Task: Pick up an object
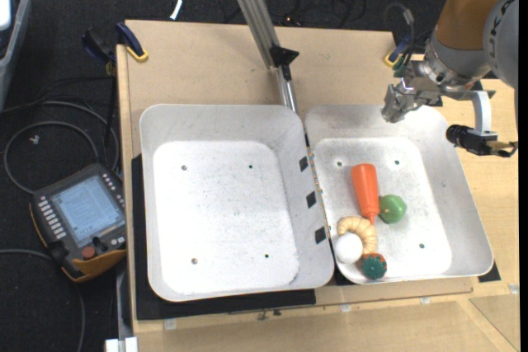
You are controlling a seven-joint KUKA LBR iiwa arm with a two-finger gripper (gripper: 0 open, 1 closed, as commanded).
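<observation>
The likeliest targets sit crowded together in the near part of the right white plastic bin (462, 202): a long orange carrot-shaped toy (365, 187) lies lengthwise, its near end touching a round green ball-like toy (393, 208) on its right and a curved, ridged tan piece like a croissant or shrimp (360, 227) just nearer. Against that tan piece rests a smooth white egg-shaped object (348, 248), and beside the egg, at the bin's near rim, sits a small dark green and red knobbly toy (374, 265). That crowding is the main hazard, as I judge it: a descent onto any one item could land a finger on its neighbour, knock the round ones rolling, or close on two things at once and drop both. The egg and the green ball look smooth and rounded, so they may squirt out of a pinch. The small toy lies so close to the sloping rim that a finger might strike the wall first. The gripper (398, 107) hangs over the bin's far rim, well apart from the cluster, carrying nothing I can see; whether its fingers are apart or together I cannot tell. The left white bin (157, 128) has its speckled floor bare.
</observation>
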